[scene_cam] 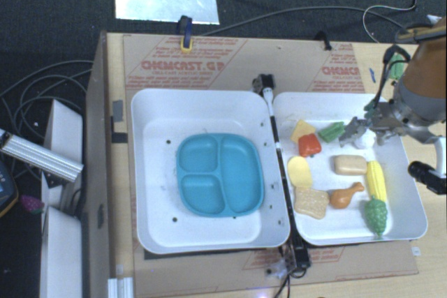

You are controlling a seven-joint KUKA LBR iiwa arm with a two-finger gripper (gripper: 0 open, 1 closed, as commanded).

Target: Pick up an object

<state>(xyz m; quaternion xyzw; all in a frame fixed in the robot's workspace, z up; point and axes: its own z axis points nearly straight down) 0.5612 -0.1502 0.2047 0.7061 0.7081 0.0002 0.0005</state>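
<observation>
A: Where does your gripper (357,130) sit now?

B: You will find it at about two o'clock of the shallow white right-hand bin (412,220), low over the floor there, reaching in from the right under the grey arm with its orange band (426,77); whether its fingers are spread or closed, I cannot tell; a small white object lies blurred beside the tip, and I cannot tell if it is touched.

A: And the things you might pick?

B: All lie in that right bin; a green plastic pepper-like piece (332,130) just at nine o'clock of the gripper; a yellow wedge (302,129) and a red-orange piece (309,145) further toward nine; a pale yellow oval (299,172) and a tan slice of toy bread (311,202) at seven; a beige oblong block (350,165), a brown toy drumstick (344,196), a yellow corn cob (376,180) and a green knobbly piece (376,216) toward six.

A: The other bin?

B: The shallow white left-hand bin (150,150) bears a light blue divided plastic plate (220,174) at its middle.
</observation>
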